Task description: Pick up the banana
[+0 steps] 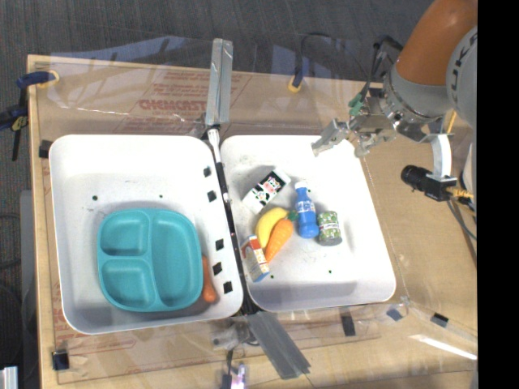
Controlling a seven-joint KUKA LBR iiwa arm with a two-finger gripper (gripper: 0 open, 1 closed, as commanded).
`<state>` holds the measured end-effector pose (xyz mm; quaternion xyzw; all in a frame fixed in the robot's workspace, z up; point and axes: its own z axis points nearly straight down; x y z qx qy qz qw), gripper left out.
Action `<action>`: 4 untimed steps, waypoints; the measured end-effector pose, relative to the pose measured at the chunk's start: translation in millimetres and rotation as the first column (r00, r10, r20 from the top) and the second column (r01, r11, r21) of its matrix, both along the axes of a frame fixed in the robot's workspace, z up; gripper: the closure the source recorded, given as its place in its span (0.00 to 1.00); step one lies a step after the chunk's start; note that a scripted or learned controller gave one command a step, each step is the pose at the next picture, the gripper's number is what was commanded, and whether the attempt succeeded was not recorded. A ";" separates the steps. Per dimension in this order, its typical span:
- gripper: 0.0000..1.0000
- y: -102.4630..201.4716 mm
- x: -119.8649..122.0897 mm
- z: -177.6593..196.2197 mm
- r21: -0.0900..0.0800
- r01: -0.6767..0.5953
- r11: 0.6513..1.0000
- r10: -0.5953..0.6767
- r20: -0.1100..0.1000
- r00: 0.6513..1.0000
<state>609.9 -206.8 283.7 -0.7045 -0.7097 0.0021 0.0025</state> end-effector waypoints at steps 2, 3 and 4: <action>0.00 65.5 -43.2 -194.5 0.001 -0.050 0.999 0.050 0.001 0.999; 1.00 64.6 -42.6 -186.7 0.001 -0.053 0.999 0.053 -0.002 0.999; 1.00 137.4 -13.4 -74.3 0.000 -0.120 0.993 0.120 0.003 0.993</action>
